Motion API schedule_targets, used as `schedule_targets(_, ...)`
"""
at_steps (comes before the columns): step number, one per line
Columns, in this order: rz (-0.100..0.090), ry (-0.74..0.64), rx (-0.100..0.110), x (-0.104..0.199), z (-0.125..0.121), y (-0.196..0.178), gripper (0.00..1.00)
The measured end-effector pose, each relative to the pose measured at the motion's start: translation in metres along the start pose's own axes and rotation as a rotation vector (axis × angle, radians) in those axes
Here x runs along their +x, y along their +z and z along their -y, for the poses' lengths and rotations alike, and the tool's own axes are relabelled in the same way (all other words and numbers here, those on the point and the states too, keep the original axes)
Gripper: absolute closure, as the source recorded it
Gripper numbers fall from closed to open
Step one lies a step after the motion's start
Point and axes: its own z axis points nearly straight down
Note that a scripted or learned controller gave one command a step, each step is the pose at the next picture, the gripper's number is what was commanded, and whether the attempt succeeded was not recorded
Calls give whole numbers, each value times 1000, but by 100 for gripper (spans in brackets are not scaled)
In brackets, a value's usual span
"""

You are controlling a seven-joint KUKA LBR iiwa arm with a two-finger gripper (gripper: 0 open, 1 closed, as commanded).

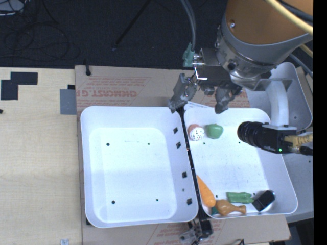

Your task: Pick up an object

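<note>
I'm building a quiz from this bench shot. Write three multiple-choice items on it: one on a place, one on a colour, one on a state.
1. Where does the carrot lie?
A. In the right bin, against the divider
B. In the left bin
C. On the cardboard outside the bins

2. What colour is the round thing beside the speckled ball?
A. Blue
B. Green
C. Yellow

3. How do the gripper's fingers stand?
A. Shut on the carrot
B. Shut on the ball
C. Open, with nothing between them

Answers:
1. A: the carrot rests along the left wall of the right bin, near its front corner.
2. B: the green piece sits just right of the ball.
3. C: the two fingers hang apart above the bin's back edge, with a bare gap between.
</note>
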Motion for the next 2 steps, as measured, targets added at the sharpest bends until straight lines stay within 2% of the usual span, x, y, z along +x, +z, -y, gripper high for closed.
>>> schedule_targets(1,1,-9,3,2,-1,-9,100)
schedule_targets(2,5,4,13,-30,0,130,100)
